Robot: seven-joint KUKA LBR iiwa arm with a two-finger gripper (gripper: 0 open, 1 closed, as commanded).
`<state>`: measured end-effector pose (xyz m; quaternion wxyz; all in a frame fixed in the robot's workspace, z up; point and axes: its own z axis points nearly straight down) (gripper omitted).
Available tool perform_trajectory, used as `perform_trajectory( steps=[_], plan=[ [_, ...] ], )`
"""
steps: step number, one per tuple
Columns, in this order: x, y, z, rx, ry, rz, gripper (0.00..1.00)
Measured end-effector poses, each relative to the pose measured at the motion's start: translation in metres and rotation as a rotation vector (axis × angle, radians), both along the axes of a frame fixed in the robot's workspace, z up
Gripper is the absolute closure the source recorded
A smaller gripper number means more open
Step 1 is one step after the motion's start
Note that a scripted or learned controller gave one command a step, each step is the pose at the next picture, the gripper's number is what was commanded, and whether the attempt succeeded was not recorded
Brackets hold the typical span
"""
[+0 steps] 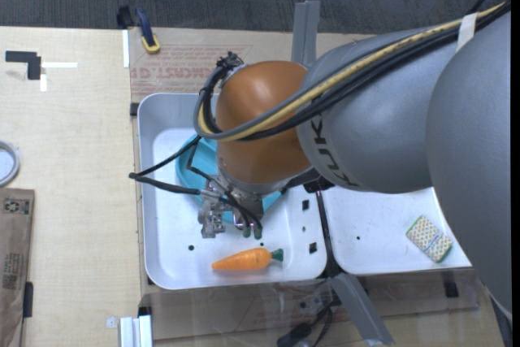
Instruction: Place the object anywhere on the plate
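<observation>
An orange toy carrot (242, 259) with a green top lies near the front wall of the left bin (154, 199). A blue plate (192, 164) sits toward the back of that bin, mostly hidden under the arm's orange band. My gripper (232, 224) hangs over the bin floor between plate and carrot, just above the carrot and apart from it. It is open, with nothing between its fingers (213, 223).
In the right bin (382, 244) a small green-and-white patterned packet (429, 239) lies near the right side. A divider wall runs between the two bins. The arm covers the back of both bins. A roll of tape (5, 164) sits on the bench at left.
</observation>
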<state>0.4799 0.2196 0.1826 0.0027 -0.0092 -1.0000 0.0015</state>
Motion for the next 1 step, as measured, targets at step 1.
perform_trajectory(
  steps=[1],
  plan=[
    [-0.0016, 0.0093, 0.0037, 0.002, -0.001, 0.237, 1.00]
  ],
)
